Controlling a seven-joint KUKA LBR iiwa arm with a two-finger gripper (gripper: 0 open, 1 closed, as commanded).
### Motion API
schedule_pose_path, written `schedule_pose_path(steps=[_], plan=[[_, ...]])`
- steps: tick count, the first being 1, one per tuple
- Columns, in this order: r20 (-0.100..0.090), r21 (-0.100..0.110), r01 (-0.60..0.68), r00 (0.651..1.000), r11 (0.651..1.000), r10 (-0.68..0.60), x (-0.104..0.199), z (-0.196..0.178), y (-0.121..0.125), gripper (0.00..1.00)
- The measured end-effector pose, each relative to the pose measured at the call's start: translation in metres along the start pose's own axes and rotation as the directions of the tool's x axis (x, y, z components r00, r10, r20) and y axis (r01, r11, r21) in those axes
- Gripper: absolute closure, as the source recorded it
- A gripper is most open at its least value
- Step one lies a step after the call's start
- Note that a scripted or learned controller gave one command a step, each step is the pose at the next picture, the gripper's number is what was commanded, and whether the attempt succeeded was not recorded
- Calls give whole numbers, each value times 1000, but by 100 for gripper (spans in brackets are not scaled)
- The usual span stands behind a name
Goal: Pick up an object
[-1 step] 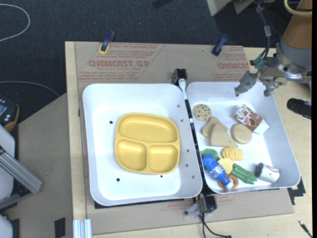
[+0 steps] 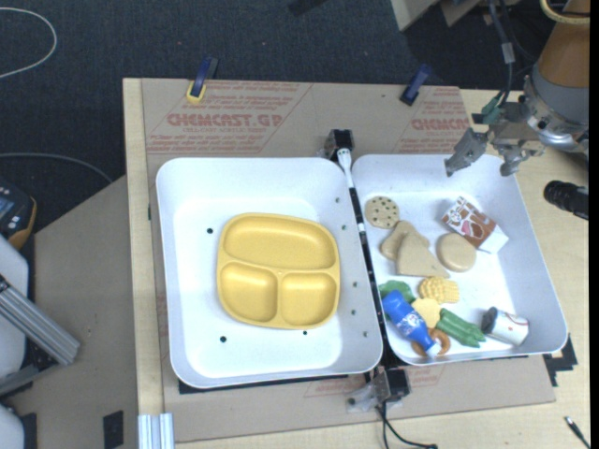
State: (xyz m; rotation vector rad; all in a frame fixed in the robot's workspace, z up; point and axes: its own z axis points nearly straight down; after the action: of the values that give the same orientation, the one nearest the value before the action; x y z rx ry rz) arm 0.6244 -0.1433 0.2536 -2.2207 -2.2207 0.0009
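Now the end effector (image 2: 487, 154) hovers with fingers apart above the right bin (image 2: 538, 251); next it must descend onto one toy.

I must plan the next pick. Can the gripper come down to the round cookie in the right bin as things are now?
Probably yes. The cookie lies flat with nothing on top, apart from its neighbours, and the gripper hangs open above the right bin.
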Motion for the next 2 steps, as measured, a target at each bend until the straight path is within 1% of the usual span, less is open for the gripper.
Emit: schedule_pose_path(steps=[1,2], plan=[[-1,5,0,1000,1000,0,-2,43,1,0],[-1,5,2,1000,1000,-2,4,94,9,0]])
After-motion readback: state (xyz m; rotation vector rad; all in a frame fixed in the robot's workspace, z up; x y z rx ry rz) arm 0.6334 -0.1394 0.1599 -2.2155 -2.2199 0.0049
